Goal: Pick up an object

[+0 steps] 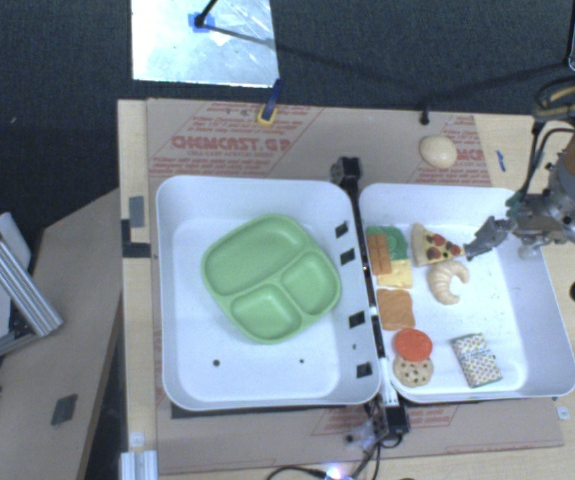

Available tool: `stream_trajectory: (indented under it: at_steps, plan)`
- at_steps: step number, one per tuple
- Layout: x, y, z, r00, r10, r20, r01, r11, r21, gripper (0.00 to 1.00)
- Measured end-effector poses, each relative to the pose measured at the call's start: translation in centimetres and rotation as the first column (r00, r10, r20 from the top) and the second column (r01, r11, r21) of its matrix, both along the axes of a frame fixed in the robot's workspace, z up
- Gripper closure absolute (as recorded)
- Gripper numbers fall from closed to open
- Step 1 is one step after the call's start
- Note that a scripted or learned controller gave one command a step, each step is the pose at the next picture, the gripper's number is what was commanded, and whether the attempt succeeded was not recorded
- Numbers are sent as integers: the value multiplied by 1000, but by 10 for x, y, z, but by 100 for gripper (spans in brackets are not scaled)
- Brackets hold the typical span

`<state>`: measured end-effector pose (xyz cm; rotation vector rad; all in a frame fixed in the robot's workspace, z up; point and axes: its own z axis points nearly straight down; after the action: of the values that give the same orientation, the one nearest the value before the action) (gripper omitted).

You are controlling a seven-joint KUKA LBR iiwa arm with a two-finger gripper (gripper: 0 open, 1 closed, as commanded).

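Nearest the camera in the right white bin (pixel 557 363) lie a round chocolate-chip cookie (pixel 412 371) and a small patterned rectangular packet (pixel 476 359), its long axis slanting toward the near-right corner. Just behind the cookie sits a red round tomato slice (pixel 413 344), then a tan toast square (pixel 396 309) and a yellow cheese square (pixel 397 274). To their right a cream croissant-shaped toy (pixel 448 282) curves with its tips pointing right and down. Farther back, a pizza slice toy (pixel 433 245) lies with its long axis running left to right, beside green lettuce (pixel 391 239) and an orange strip (pixel 377 253). The gripper (pixel 484 238) hangs just right of the pizza slice; whether its jaws are parted or closed cannot be told. In the left white bin (pixel 182 368) rests a green three-compartment plastic tray (pixel 270 277). Beyond the bins, a beige egg-shaped object (pixel 438 150) sits on the cardboard (pixel 227 138).
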<state>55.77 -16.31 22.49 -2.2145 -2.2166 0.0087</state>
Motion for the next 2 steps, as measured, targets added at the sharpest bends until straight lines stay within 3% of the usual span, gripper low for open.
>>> stream_trajectory:
  at_steps: [1,2]
  plan:
    - [3,0,6,1000,3,11,-3,1000,-2,0]
    - [12,5,-47,1000,4,8,-4,1000,-1,0]
